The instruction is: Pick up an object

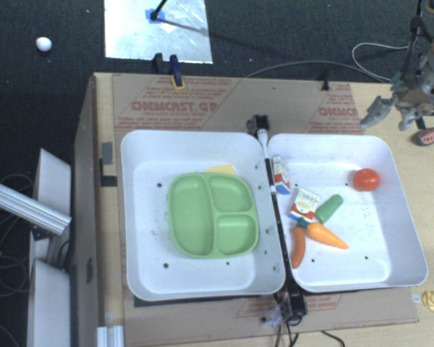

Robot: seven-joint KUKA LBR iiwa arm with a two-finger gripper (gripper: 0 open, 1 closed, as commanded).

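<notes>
A divided plate (pixel 212 215) is set in the left bin (pixel 141 194). A ball (pixel 366 179), two carrots (pixel 325 236) and a small carton (pixel 304 203) are scattered in the right bin (pixel 390 255).

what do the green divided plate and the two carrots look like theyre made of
Green divided plate: likely moulded plastic, matte, judging by its even pale colour, rounded compartments and soft sheen. The carrots: probably toy plastic or rubber, since the orange is uniform and smooth, with a faint gloss; which of the two cannot be told from this view.
</notes>
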